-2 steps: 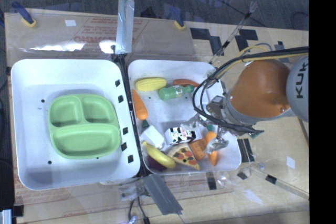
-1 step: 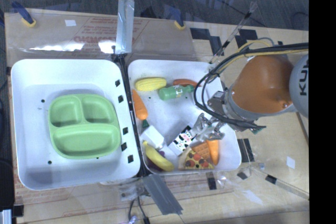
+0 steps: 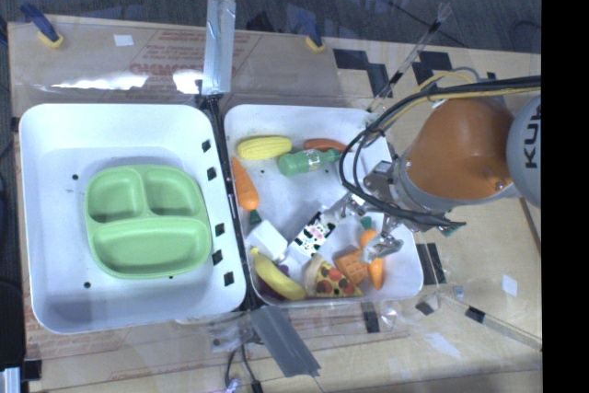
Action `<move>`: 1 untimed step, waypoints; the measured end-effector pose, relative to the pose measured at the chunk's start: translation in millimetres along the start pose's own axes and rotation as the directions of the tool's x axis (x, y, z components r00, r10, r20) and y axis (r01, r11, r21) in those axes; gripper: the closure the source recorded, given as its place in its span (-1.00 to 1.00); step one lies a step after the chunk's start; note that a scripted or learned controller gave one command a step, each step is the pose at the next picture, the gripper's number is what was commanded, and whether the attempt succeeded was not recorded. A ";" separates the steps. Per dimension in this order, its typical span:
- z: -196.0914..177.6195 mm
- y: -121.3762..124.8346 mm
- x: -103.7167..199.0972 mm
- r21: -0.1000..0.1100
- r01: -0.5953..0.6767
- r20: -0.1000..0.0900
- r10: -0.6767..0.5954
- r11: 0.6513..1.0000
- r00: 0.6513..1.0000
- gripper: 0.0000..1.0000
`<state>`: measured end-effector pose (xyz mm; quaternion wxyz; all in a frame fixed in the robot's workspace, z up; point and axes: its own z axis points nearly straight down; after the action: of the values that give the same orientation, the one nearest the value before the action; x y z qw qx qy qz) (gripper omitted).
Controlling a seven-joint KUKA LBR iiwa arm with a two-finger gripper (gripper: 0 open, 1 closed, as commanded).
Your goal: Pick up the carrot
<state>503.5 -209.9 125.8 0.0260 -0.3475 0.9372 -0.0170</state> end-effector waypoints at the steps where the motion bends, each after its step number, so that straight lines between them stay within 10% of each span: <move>1: 14.2 -3.2 -3.8 -0.002 0.203 0.000 -0.203 0.979 0.979 -1.00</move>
<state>509.3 -210.0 111.9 0.0236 -0.4412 0.8969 -0.0186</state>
